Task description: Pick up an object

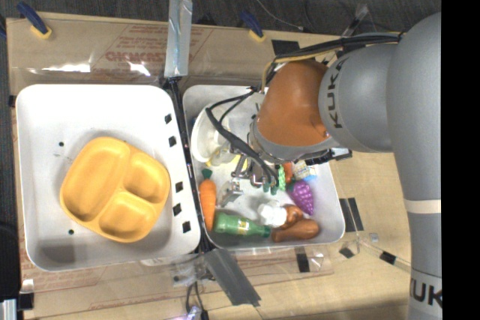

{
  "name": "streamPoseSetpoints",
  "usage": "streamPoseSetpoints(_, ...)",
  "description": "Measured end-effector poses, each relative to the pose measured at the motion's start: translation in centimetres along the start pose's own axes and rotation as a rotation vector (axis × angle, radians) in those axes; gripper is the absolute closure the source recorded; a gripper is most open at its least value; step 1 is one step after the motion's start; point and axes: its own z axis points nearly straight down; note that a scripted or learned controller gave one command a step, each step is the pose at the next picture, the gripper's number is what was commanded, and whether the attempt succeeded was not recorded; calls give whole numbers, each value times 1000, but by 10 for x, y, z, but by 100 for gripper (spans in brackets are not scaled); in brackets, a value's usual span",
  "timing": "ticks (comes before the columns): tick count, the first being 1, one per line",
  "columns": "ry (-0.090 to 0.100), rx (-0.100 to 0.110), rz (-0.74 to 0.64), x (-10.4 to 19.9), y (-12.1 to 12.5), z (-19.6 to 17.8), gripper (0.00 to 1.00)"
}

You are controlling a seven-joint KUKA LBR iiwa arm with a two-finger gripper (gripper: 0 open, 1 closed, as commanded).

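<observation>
Toys lie heaped in the right bin (339,225), and that is where the arm (375,101) has reached. Starting at the left of the view, the left bin (37,124) holds a yellow tray (114,187) with three compartments, lying slightly turned and well apart from everything else. A strip of grey tape (178,37) runs up from the seam between the two bins. Just right of that seam, along the right bin's left wall, a carrot (207,196) lies lengthwise. Below it, at the near wall, a green bottle (240,225) rests on its side, its neck pointing left. A white plate (201,137) sits in the far left part of this bin, partly under the arm's cables. The gripper (251,180) hangs over the middle of the bin, between the carrot and the purple grapes (303,197); whether it is spread or pressed together cannot be told from this slanted look down, and nothing can be seen caught in it. Just below it a small white piece (271,215) touches a brown sausage-like toy (298,229), which lies along the near wall to the right of the bottle. The grapes sit just above that brown toy, near the right wall. The orange band (294,105) of the arm covers the far half of the bin, and the grey links rise off to the right.
</observation>
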Motion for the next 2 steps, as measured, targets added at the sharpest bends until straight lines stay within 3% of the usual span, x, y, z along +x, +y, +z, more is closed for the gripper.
streamPoseSetpoints(1, -4, 0, -6, -1, 1, -10, 100)
streamPoseSetpoints(2, -2, -2, -171, -40, 3, -63, 100)
